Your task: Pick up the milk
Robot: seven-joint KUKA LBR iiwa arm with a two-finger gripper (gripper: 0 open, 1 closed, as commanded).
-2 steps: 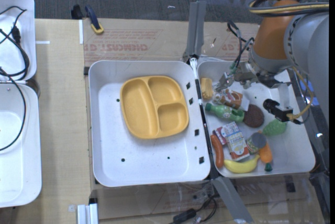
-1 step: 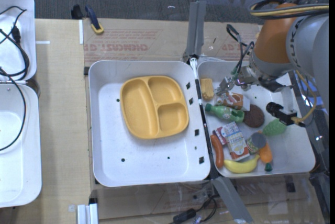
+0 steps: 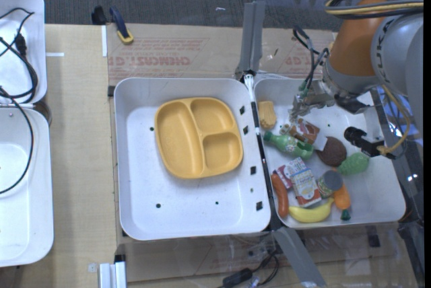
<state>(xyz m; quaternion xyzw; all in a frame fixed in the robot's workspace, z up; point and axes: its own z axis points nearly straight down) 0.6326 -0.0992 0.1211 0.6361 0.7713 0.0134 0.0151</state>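
Far left of the gripper [image 3: 304, 105], a yellow divided plate [image 3: 199, 136] lies in the left bin [image 3: 128, 165], probably as a drop-off spot. Below the gripper and slightly toward the viewer, the milk carton [image 3: 303, 182] lies flat among toy food, touching a banana [image 3: 311, 213]. The gripper hangs over the right bin [image 3: 384, 202]; I cannot tell its state. A green vegetable [image 3: 355, 163] sits to its lower right.
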